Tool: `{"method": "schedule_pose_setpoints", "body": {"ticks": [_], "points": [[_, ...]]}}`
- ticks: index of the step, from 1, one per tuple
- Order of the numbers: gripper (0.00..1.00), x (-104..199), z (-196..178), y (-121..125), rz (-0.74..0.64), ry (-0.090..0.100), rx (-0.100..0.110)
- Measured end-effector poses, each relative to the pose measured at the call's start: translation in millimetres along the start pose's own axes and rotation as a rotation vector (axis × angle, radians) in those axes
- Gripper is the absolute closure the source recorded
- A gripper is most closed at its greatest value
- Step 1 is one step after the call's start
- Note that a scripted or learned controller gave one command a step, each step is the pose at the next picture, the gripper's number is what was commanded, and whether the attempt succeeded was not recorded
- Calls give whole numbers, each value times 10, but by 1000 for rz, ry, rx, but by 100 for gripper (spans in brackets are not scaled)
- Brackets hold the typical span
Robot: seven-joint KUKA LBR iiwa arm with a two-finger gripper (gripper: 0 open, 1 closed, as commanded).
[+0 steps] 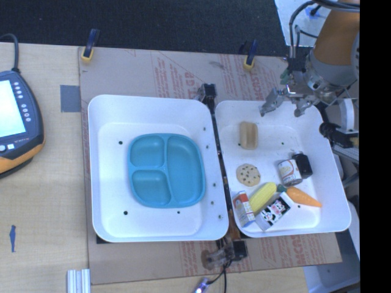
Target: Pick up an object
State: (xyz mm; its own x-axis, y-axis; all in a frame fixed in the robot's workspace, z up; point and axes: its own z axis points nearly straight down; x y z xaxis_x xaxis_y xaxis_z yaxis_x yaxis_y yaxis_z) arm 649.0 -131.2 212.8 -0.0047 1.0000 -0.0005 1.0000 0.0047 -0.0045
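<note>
grey gripper hung open and empty; the can, carrot and corn were packed close, so it might slip.

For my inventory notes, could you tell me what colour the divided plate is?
The divided plate is light blue, seen in the camera view.

My arm: grey body, broad orange band above wrist, black and yellow cables looped at top. My tool: metal-grey, two slim dark-tipped fingers, small silver fittings and thin wiring at mount. White housing beside wrist, black strap below.
</note>
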Motion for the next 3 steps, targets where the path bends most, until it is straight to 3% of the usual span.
{"method": "schedule_pose_setpoints", "body": {"ticks": [1,3], "points": [[0,210,1113,51,-2,-1,3],[0,329,1207,77,-2,-1,2]]}}
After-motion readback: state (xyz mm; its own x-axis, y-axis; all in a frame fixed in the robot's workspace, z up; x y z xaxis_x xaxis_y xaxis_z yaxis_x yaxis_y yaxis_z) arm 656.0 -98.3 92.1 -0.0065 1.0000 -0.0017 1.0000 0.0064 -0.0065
